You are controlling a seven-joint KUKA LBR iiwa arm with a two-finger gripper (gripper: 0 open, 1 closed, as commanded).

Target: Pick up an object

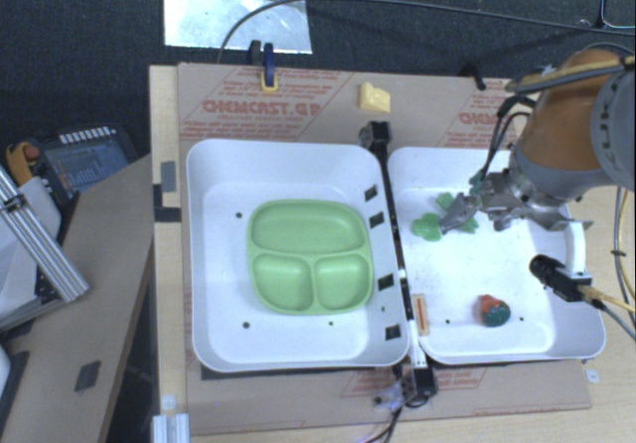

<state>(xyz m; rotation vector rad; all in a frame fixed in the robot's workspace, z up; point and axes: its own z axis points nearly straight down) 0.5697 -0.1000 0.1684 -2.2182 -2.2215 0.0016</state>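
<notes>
The small green plastic toy (429,226) lies in the right-hand shallow white bin (517,347), toward its upper left, just beside the tip of the grey two-finger gripper (459,217), and I take it for the likeliest target. From my seat the jaws are a dark tangle against the green piece, so I cannot tell how far apart they stand or whether they have anything between them; I would not count this as a hold. My worry is a glancing contact: if the tip comes down on the toy's edge and not astride it, the piece could skid across the smooth bin floor toward the dark divider (390,232) between the bins and end up wedged there. A second green fragment (444,201) seems to sit right at the tip, possibly part of the same toy, and it could spoil the closure. The round orange and green object (493,311) near the lower edge lies well apart. The pale green three-compartment plate (306,256) in the left-hand white bin (214,232) is out of harm's way.
</notes>
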